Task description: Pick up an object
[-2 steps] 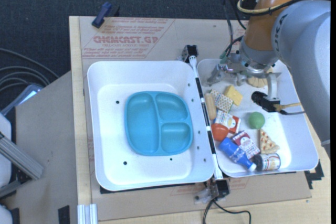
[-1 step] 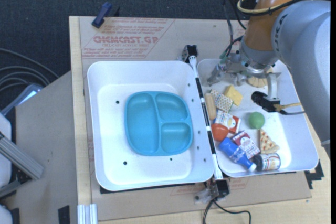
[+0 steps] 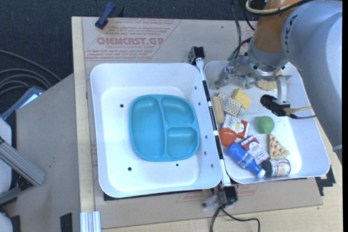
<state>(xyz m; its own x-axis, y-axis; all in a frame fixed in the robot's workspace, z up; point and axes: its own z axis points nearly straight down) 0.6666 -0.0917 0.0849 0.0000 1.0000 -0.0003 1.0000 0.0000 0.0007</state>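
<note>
Blue bottle point(image 3: 243, 157) near front, gripper point(image 3: 246, 76) well behind

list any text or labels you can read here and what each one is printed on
"CHEMCAST GP": large red print on the brown protective sheet covering the bench, above the left bin.
Smaller red lines above and below that word: too blurred to read.
Labels on the blue bottle and the small packets in the right bin: too small to read.
</note>
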